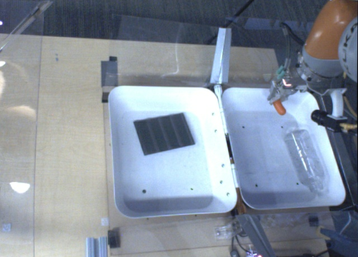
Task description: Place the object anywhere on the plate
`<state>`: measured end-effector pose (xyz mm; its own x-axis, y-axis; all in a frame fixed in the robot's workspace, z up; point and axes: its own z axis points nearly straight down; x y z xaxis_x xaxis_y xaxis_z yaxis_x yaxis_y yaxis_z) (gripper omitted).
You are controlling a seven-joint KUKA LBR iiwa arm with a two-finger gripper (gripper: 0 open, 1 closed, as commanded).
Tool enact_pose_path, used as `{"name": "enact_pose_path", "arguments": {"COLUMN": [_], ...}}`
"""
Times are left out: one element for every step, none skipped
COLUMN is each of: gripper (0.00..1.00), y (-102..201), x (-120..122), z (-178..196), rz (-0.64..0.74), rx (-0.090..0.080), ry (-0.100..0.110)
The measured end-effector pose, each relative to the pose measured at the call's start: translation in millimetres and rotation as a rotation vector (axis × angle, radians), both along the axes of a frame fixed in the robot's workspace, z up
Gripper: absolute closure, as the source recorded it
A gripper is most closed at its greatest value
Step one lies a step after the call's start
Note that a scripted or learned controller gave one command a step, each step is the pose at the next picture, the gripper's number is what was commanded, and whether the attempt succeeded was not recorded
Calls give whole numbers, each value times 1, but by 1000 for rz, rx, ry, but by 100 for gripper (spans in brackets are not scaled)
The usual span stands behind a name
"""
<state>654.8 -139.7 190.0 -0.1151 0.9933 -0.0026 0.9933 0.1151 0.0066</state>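
— Pale wood surface (56, 155) on the left, bare and wide, with a clear sheet lying over it. What comes after that?

— The left bin (168, 205), white and shallow, with rounded corners. A dark ribbed plate (164, 133) lies flat in its upper left part, slightly turned, well clear of all four walls. White floor is open all around it, most of all toward the near rim.

— And between the bins?

— Their inner rims run just beside each other, and a metal upright (220, 55) stands at the far end of that seam.

— The right bin (251, 194)?

— Its left half is open floor. A clear plastic bottle (305, 158) lies on its side along the right wall, near the lower corner.

— Where is the arm?

— It (330, 32) reaches in at the top right, orange band showing. The pincer (279, 100) hangs over the far rim of the right bin, and a small orange object (279, 108) sits at its tips, apparently pinched between the nearly closed fingers, above the floor. It is well apart from the plate, with the seam between.
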Motion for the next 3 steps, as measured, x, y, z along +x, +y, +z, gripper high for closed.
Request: {"name": "enact_pose_path", "arguments": {"gripper": [100, 100, 0], "y": [58, 105, 105], "x": [15, 15, 15], "z": [113, 198, 198], "rz": [-115, 23, 23], "rx": [2, 1, 1], "ry": [-2, -2, -1]}}
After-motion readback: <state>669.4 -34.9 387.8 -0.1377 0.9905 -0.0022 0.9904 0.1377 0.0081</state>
